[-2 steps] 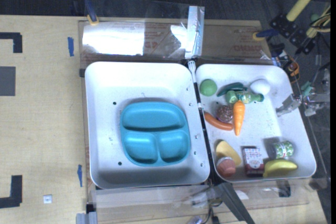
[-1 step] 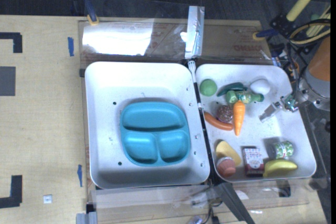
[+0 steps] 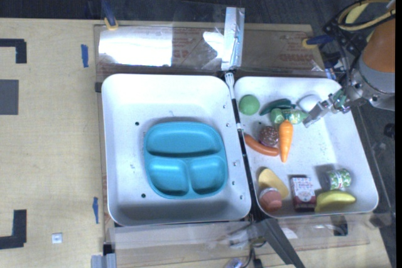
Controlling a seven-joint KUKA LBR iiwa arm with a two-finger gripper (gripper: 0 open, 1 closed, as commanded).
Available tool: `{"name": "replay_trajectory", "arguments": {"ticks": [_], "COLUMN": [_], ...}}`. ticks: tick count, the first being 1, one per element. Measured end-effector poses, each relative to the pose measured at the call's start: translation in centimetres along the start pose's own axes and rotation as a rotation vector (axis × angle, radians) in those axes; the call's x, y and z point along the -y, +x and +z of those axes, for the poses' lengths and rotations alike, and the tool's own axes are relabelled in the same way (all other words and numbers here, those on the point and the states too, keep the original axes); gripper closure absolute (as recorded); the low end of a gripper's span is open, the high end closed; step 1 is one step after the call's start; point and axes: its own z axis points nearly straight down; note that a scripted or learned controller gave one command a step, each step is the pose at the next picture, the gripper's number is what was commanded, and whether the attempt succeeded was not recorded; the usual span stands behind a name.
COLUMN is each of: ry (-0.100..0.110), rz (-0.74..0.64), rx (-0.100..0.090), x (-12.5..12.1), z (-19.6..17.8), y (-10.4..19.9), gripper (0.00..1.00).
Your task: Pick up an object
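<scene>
The arm enters from the right edge of the frame and the hand (image 3: 314, 115) sits low over the upper part of the right bin (image 3: 367, 160), tilted toward the cluster of toy food. Whether the hand is spread or closed cannot be determined here, and no item is visibly caught in it.

Candidate items lie close together in the right bin: a green ball (image 3: 249, 104) at upper left, a carrot (image 3: 285, 139) pointing downward at centre, a sausage (image 3: 260, 145) just left of it. Along the lower rim rest a banana (image 3: 335, 199) and a small red box (image 3: 303, 191). The hand is nearest the green-and-white pieces above the carrot, probably the intended target.

The left bin (image 3: 119, 135) holds a blue divided tray (image 3: 185, 157), likely the receiving side. Tight packing may cause a neighbouring item to be nudged
</scene>
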Motion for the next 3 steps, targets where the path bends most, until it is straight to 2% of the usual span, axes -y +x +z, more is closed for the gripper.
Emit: {"name": "replay_trajectory", "arguments": {"ticks": [1,2,3], "ry": [0.0,0.004,0.002], "rz": [-0.039,0.116,0.146], "rx": [0.001,0.0,-0.001], "x": [-4.4,-1.0,-1.2], "z": [9.6,8.2,9.7], "y": [4.8,0.7,4.9], "gripper": [0.0,0.0,0.0]}}
